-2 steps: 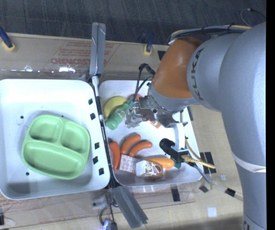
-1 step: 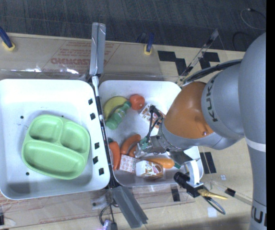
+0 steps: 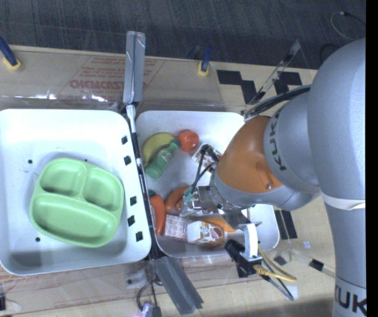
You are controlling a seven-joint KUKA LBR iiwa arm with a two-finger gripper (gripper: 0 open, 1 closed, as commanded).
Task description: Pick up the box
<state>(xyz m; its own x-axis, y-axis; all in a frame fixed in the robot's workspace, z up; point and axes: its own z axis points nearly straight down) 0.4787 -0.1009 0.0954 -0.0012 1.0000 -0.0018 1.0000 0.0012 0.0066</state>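
The grey arm (image 3: 337, 131) comes in from the right, its big curved link filling the upper right and bending down toward the wrist. The orange band (image 3: 248, 160) sits just above the wrist, tilted down and to the left. Below it the gripper (image 3: 198, 200) points downward, cables looping beside it; its tips are hidden under the wrist.

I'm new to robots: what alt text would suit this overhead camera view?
A grey and orange robot arm reaches down into the right white bin, over a box, carrot, banana and tomato. The left bin holds a green divided tray.
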